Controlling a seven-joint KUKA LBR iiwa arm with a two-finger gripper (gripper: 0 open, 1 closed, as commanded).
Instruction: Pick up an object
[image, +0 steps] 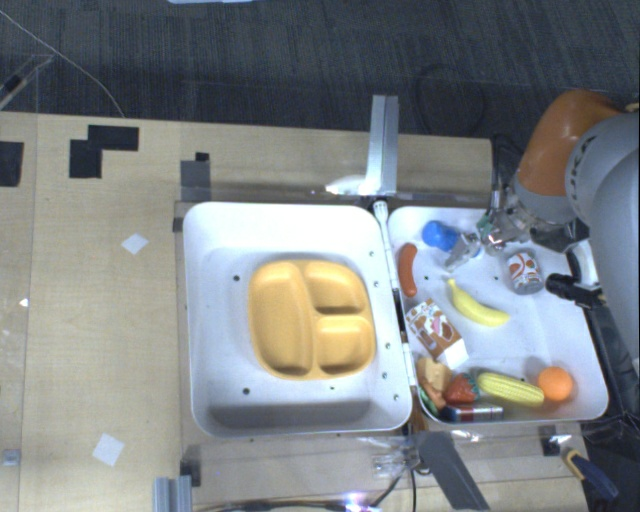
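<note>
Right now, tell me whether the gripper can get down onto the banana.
Probably yes. The banana lies alone on bare floor of the right bin, nothing stacked on it, with the gripper just above it beside the blue ball.

You are looking down on a pale wooden bench (90, 330) marked with black shapes (103, 147) near its far left. Beyond its far edge lies dark grey carpet (300, 50), crossed by a thin cable (85, 70).

Grey arm (600, 170) with orange band, low from the right, wrist angled leftward.
</note>
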